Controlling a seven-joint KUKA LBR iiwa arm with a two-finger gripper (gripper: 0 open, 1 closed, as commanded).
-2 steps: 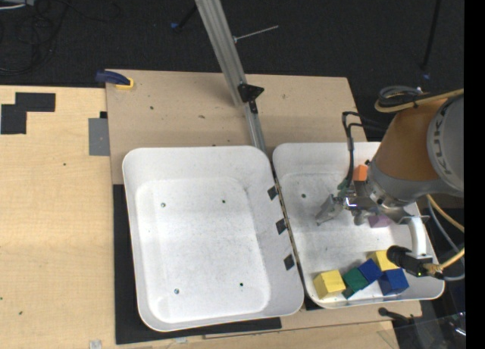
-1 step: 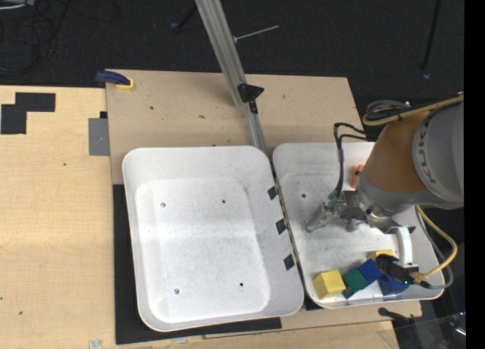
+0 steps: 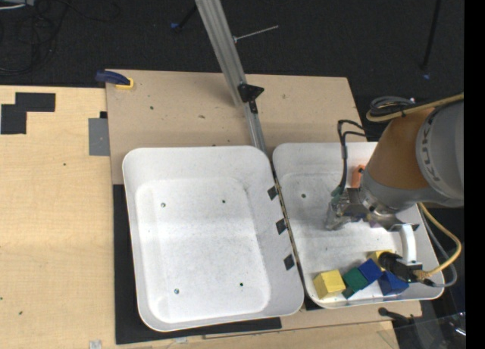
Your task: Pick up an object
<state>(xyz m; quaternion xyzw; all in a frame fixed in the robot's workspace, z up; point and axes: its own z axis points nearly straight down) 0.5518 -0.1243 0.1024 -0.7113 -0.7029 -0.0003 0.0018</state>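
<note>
- The jaws (image 3: pixel 334 217) hang low over the right bin (image 3: pixel 307 169), near its middle; whether open or closed, cannot tell
- Yellow block (image 3: pixel 329 283), green block (image 3: pixel 354 282) and blue blocks (image 3: pixel 371 270) cluster at that bin's near edge, apart from the jaws

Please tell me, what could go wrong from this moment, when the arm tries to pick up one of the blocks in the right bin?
1. The yellow block, green block and blue blocks are crowded in the near corner of the right bin, so the wall may obstruct a grasp.
2. The end effector is above bare floor, apart from the blocks; closing here would probably catch nothing.
</note>
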